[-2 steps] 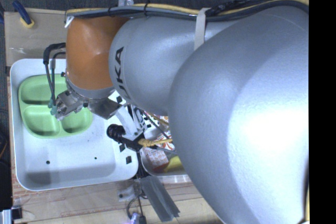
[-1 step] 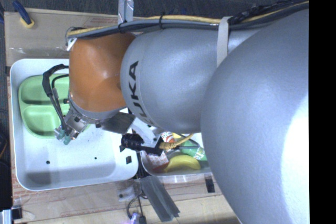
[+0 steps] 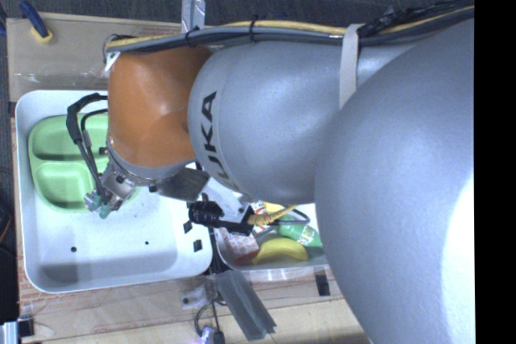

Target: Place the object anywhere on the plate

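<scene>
Where the arm (image 3: 322, 141) reaches, a white bin (image 3: 105, 254) holds a green plate (image 3: 56, 165).

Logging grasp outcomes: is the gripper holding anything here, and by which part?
Cannot tell. The gripper sits at the green plate edge, too small to resolve.

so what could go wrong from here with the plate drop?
1. The gripper sits at the lower right edge of the green plate, so a release here might land on the white bin floor instead.
2. The arm covers much of the bins, so the camera likely can't confirm a grasp.
3. The black cable loops over the plate and could snag.
</scene>
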Controlling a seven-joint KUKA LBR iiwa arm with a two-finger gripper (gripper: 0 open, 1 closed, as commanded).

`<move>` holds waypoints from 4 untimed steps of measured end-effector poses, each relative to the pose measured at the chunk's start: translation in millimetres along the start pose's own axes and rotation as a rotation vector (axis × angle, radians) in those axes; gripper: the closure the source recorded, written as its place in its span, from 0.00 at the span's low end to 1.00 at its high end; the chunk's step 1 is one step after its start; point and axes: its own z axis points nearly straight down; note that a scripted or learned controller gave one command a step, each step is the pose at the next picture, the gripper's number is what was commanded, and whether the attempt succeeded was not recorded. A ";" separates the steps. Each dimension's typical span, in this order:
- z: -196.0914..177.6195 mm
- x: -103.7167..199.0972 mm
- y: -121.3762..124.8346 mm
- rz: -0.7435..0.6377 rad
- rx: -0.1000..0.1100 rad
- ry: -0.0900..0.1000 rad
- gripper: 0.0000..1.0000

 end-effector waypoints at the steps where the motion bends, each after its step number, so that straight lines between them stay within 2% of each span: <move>1: -32.8 -3.3 -2.9 -0.455 -0.006 -0.004 1.00; 2: 15.5 4.7 4.8 -0.520 -0.002 -0.001 1.00; 3: 14.2 4.6 5.0 -0.506 -0.003 -0.002 1.00; 4: -3.0 4.4 5.4 -0.479 -0.005 -0.003 1.00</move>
